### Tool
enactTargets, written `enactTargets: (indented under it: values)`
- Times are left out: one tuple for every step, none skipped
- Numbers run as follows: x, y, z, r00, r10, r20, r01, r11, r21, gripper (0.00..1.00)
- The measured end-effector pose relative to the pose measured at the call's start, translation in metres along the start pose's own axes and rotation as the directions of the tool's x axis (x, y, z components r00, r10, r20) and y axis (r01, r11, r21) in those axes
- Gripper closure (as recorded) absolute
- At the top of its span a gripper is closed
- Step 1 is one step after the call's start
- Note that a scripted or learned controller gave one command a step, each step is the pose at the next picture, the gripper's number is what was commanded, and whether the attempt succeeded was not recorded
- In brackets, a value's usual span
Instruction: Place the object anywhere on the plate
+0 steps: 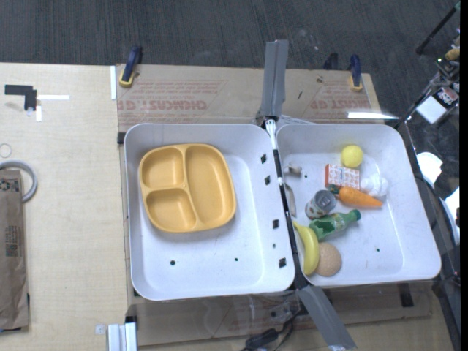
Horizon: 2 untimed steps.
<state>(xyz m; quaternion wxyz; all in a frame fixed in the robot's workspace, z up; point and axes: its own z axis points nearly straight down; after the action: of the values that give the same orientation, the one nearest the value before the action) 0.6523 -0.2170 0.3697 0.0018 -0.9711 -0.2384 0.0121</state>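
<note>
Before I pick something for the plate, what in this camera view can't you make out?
- Camera view: red-and-white packet, print too small to read.
- Small grey can, label too small and blurred to identify.
- Banana, upper end covered by the green bottle.
- Round tan item, too small to name; its left side touches the banana.

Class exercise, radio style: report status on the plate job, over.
Plate sits in left bin, nothing on it. Candidate objects all in right bin: lemon, carrot, green bottle, banana. Nothing blocks the plate.

Bright even light, soft shadows, slight blur
</note>
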Motion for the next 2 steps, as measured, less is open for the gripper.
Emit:
enactTargets:
  values:
    - [0.0011,-0.0010,-0.0064,1.000,-0.006,0.006,0.006,1.000,0.003,1.00]
    - [0.0025,-0.0021,-0.0120,1.000,-0.012,0.013,0.012,1.000,0.006,1.00]
